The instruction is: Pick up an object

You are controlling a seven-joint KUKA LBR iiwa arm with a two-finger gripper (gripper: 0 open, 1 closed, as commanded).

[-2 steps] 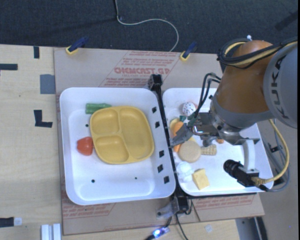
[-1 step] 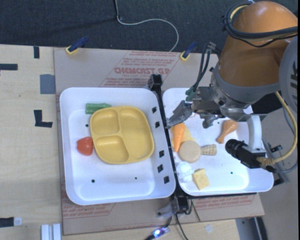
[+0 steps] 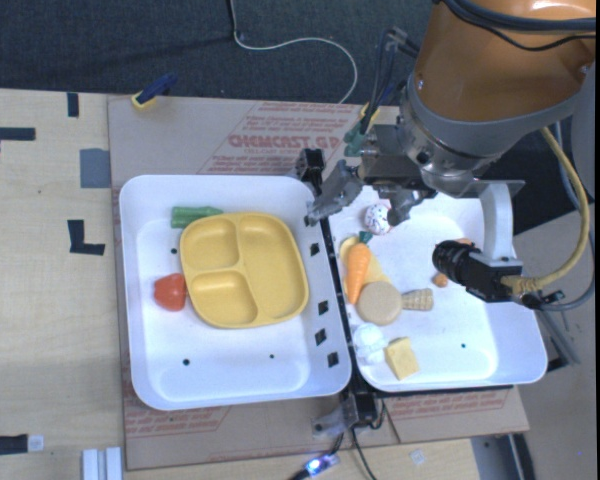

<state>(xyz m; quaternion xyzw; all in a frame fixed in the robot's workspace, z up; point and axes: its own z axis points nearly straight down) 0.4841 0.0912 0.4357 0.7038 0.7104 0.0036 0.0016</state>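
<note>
A wooden desk (image 3: 40, 268) carries two white bins. The left bin (image 3: 150, 368) holds a yellow plate (image 3: 245, 268). The hand (image 3: 370, 200), fingers apart and holding nothing, hangs over the right bin (image 3: 500, 353), just above the carrot (image 3: 357, 268).

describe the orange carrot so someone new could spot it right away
Start at the right-hand white bin and look along its left wall. The orange toy carrot lies there, just above the round tan cookie-like disc. It is the bin's only long, tapering, bright orange piece.
</note>
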